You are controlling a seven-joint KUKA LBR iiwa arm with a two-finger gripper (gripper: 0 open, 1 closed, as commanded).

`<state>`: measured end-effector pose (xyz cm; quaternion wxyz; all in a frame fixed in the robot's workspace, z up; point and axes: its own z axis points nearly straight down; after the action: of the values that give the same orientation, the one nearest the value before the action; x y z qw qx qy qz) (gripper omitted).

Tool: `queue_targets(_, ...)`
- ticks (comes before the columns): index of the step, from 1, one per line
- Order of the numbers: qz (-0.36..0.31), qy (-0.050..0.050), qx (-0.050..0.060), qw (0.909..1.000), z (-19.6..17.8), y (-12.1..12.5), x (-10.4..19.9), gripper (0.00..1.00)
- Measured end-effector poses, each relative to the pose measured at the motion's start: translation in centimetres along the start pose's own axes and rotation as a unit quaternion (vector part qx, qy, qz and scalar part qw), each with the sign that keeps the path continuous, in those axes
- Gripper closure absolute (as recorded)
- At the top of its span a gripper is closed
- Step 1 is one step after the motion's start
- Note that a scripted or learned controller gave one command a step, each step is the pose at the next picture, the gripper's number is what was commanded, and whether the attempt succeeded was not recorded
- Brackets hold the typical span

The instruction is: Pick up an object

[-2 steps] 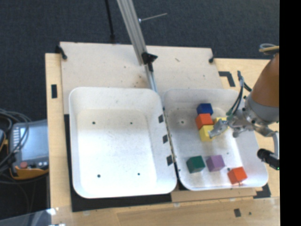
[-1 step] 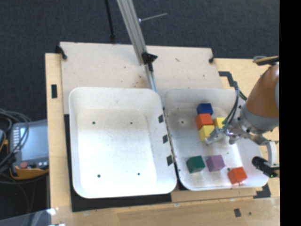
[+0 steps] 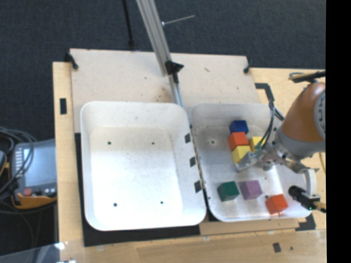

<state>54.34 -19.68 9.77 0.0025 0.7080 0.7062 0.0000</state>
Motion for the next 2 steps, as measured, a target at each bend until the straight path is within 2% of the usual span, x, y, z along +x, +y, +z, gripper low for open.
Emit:
queue_targets(1,0.003,0.000,-0.003,1.0000,-1.2,0.1,-0.1,1.00)
queue_targets(2,-0.003,0.001,-0.002,1.0000,-6.4,0.6,0.7,1.00)
